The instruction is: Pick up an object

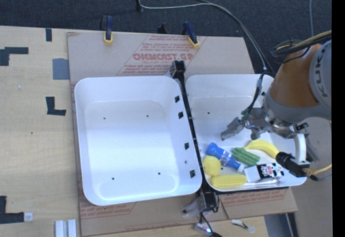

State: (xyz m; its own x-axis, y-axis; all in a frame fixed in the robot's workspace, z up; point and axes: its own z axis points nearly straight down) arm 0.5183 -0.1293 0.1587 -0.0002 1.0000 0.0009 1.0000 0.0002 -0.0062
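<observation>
Right white bin (215,88), tool (233,130) spread open, holding nothing, above blue bottle (223,156).

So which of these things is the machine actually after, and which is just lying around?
Part of the job:
grey two-finger gripper
right white bin
blue plastic bottle
yellow lemon
yellow corn cob
green pea pod
yellow banana

Just lying about:
left white bin
two yellow-tipped blue clamps
cardboard sheet
</observation>
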